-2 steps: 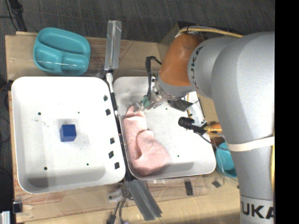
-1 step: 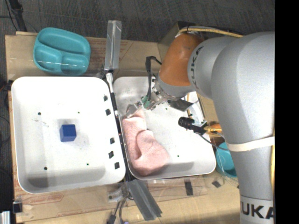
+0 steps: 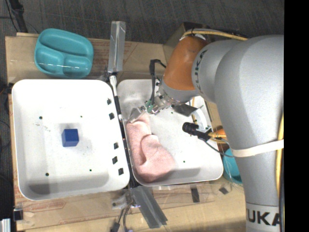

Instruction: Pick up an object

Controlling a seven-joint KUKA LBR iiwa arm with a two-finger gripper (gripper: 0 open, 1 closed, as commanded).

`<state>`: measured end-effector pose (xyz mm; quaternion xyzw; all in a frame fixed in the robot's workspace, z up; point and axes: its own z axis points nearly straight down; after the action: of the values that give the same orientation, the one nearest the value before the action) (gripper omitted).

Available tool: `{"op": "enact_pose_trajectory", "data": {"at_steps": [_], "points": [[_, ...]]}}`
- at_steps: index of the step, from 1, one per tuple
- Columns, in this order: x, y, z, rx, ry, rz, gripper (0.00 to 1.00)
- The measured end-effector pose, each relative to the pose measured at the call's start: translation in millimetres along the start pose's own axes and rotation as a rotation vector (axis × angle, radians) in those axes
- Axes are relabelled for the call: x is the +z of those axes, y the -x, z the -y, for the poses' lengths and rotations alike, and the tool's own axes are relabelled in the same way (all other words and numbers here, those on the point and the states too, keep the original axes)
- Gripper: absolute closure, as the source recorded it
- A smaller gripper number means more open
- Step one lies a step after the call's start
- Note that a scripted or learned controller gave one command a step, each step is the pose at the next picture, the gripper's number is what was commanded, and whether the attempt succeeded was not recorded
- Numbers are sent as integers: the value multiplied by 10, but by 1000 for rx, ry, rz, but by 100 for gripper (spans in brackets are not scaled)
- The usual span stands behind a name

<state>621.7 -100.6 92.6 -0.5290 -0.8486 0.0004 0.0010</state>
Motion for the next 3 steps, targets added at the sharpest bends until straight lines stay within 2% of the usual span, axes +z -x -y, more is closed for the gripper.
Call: {"op": "enact_pose_trajectory", "data": {"at_steps": [1,2,3], "points": [[8,-89,97,-127,-1,-1,0],[-101,-88,87,-132,0,0,100],[-1008,-350,-566,-15,3,3,100]]}}
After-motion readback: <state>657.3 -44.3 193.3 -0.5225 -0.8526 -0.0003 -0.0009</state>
